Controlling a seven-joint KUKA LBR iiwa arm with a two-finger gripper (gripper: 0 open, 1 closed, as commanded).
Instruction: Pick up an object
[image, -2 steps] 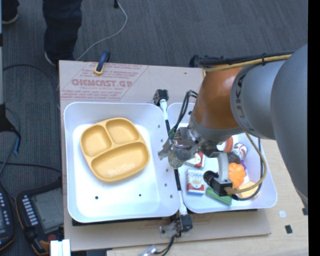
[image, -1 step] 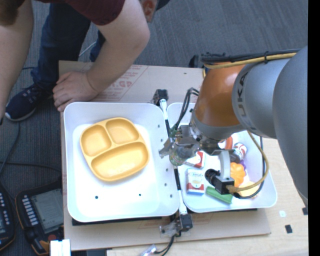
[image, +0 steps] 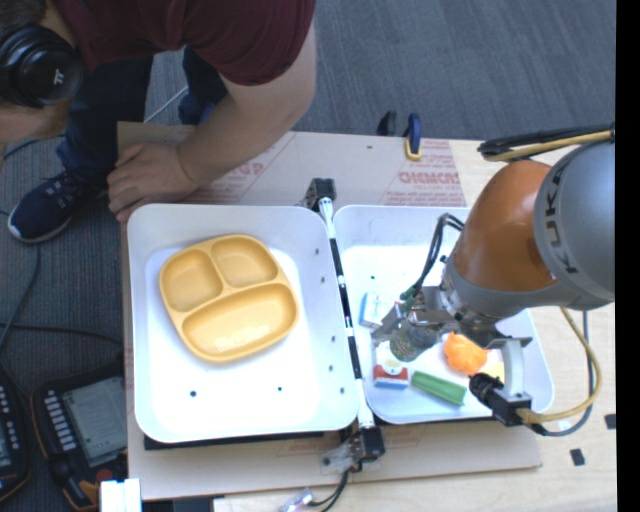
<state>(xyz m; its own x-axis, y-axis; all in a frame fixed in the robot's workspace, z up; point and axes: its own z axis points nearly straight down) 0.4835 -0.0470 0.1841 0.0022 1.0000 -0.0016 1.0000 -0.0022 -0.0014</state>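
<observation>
**Fingers low in the right bin, spread or pressed together: cannot tell**

Fingers lost in a tangle of metal at the gripper (image: 405, 335), so no telling their state. Poised low over the right bin (image: 540, 385), among the small objects there. Right at the tip, a dull grey-green round object (image: 408, 348); whether clamped or merely underneath, unclear. Just beside it, an orange object (image: 463, 352), a green block (image: 438, 387) and a small red-and-white box (image: 391, 375); a little apart toward the divider, a small blue-and-white item (image: 371, 305).

Writing: dark letters on the grey arm (image: 585, 225), cut off by the frame edge, apparently "KU". Red print on the cardboard sheet (image: 425, 180) under the bins, too blurred to read.

Around: a yellow three-compartment plate (image: 230, 295) lying in the left bin (image: 150, 400). A person's hand (image: 150, 175) resting on the cardboard at the surface's far left corner, sneaker (image: 45, 205) on the floor, headphones (image: 40, 65) at the top-left. A blue-handled clamp (image: 413, 135) on the far edge. A pendant controller (image: 80, 420) at the lower left.
</observation>
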